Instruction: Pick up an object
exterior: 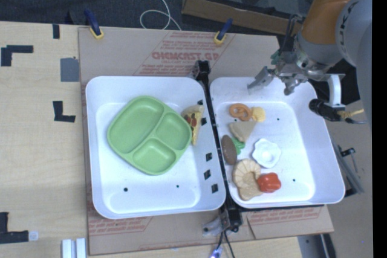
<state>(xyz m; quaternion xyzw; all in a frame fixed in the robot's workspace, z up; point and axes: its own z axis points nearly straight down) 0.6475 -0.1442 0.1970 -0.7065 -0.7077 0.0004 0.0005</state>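
The two-finger metal tool (277, 78) hangs over the far rim of the right shallow white plastic bin (314, 148), fingers seemingly spread and clasping nothing, while the nearest pick, a small orange pretzel-shaped toy (239, 111), lies below-left of it.

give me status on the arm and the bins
Gripper jaws open, holding nothing, above right bin's far rim. Pretzel nearest. Nothing in the way.

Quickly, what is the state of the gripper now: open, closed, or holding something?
Gripper: open, fingers spread, holding nothing, above the back edge of the right bin.
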